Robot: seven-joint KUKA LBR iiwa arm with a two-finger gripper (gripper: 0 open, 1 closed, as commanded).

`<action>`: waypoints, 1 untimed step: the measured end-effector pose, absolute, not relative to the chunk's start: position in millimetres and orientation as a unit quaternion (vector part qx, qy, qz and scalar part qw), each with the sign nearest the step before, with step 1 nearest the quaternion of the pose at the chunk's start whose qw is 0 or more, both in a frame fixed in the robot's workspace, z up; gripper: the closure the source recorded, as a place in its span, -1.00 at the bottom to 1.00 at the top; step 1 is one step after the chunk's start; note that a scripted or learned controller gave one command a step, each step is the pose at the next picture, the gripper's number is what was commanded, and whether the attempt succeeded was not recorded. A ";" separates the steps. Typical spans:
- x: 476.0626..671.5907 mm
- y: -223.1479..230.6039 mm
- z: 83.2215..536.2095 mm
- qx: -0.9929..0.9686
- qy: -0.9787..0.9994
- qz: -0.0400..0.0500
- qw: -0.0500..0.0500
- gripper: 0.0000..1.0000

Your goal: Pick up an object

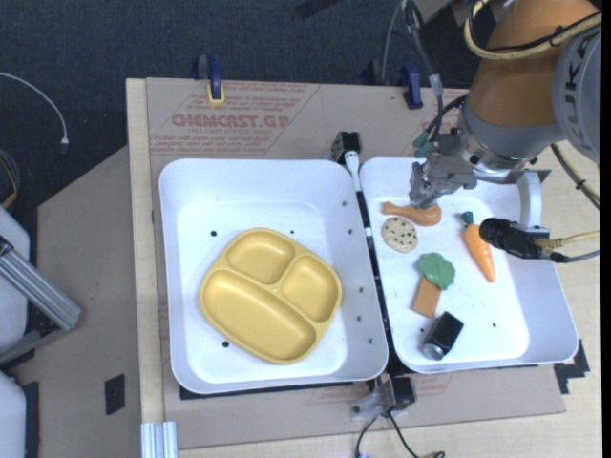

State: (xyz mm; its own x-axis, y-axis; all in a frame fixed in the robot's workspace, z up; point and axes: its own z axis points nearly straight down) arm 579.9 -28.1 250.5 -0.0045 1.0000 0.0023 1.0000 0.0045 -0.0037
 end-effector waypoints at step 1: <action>574.1 28.6 238.3 -0.705 -0.709 0.000 0.002 1.00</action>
State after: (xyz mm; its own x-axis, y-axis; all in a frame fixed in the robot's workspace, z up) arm 574.1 28.6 238.3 -0.0062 1.0000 0.0022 1.0000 0.0062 -0.0030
